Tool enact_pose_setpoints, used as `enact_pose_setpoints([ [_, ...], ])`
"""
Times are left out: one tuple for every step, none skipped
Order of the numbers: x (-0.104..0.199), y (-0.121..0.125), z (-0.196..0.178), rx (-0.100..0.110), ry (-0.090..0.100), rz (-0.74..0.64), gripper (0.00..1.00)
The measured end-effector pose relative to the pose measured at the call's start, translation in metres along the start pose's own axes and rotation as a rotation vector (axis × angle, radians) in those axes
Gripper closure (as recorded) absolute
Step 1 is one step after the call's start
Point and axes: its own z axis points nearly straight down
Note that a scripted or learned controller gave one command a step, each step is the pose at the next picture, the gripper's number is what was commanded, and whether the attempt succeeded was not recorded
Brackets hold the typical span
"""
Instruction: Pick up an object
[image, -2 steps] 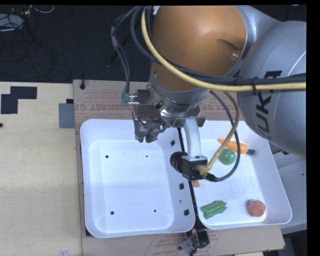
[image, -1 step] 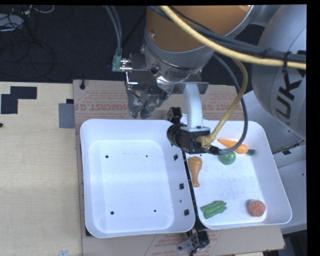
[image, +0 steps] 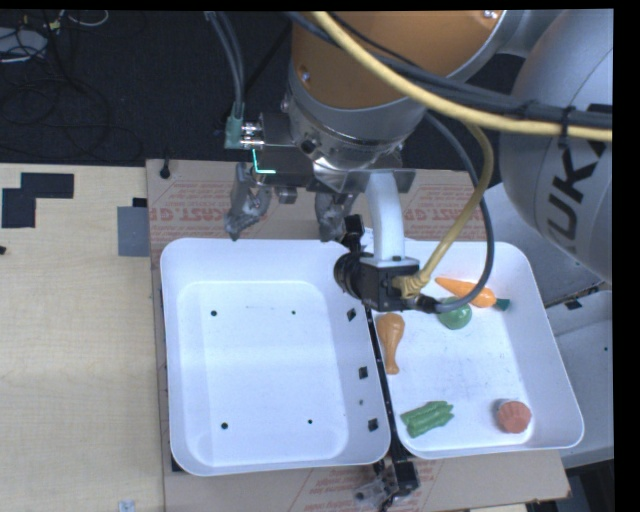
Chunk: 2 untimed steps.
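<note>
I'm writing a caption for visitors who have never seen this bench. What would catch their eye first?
The big grey-and-orange arm fills the top, its gripper hanging above the bins' far edge. Bright toy foods dot the right bin: a carrot, a green bean pod and a reddish round piece.

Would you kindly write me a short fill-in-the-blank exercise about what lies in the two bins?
1. The carrot lies in the ____ bin of the camera view.
2. The bean pods are coloured ____.
3. The drumstick lies beside the ____ between the bins.
4. The reddish round piece lies to the ____ of the bean pods.

Missing words: right; green; divider; right
</note>
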Motion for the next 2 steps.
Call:
enact_pose_setpoints([
  [0.000,0.072,-0.033,-0.006,0.001,0.002,0.00],
  [-0.112,-0.002,-0.031,0.002,0.000,0.010,0.00],
])
